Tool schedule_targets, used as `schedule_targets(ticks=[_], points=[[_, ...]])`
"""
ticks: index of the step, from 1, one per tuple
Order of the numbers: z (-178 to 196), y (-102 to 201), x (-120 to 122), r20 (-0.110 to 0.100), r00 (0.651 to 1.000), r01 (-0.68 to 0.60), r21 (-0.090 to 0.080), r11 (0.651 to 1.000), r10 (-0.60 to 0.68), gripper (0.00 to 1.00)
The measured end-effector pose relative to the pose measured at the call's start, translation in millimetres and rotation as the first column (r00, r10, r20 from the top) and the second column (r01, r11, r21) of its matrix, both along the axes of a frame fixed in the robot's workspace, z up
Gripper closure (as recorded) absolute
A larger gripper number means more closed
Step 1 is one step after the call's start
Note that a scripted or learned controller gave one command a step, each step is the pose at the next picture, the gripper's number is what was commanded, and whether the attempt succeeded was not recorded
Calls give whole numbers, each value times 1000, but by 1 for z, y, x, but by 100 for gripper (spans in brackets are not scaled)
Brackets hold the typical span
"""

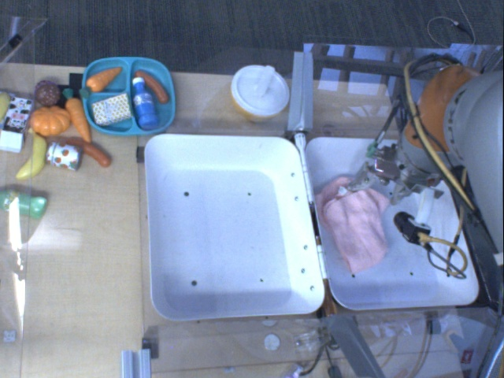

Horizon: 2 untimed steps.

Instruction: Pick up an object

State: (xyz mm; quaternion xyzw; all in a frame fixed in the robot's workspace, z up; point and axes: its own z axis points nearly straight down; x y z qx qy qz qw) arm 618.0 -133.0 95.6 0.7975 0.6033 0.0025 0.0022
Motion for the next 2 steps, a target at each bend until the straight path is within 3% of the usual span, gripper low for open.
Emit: schedule_targets(ticks=[1,2], points=[[-4,-52,19,7,989,-149,-5,989,149,0],[-3,-54,-14,9,927,-375,-9,927,375,0]])
